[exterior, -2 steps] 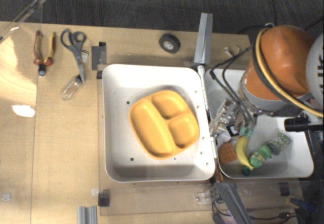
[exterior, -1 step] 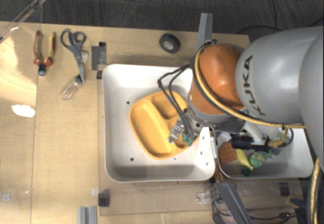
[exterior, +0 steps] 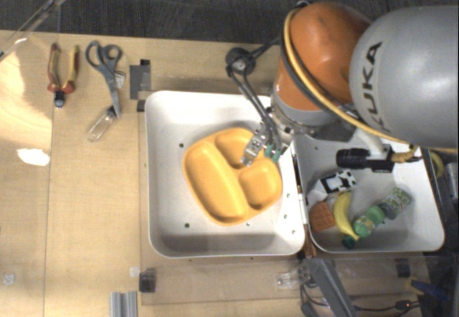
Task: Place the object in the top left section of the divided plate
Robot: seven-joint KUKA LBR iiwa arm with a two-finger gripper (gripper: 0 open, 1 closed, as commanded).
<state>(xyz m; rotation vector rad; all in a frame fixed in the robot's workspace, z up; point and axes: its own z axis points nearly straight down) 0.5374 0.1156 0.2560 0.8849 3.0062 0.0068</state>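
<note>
The gripper (exterior: pixel 257 150) hangs over the yellow divided plate (exterior: pixel 231 178), whose long axis runs upper-left to lower-right. Its grip state cannot be told.

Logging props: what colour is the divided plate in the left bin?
Yellow-orange all over, seen clearly in the camera view: divided plate.

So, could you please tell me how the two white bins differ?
The left bin holds a yellow divided plate, while the right bin holds small items, including a banana and a green bottle. The end effector is above the left bin, not the right. Both are shallow and white.
</note>
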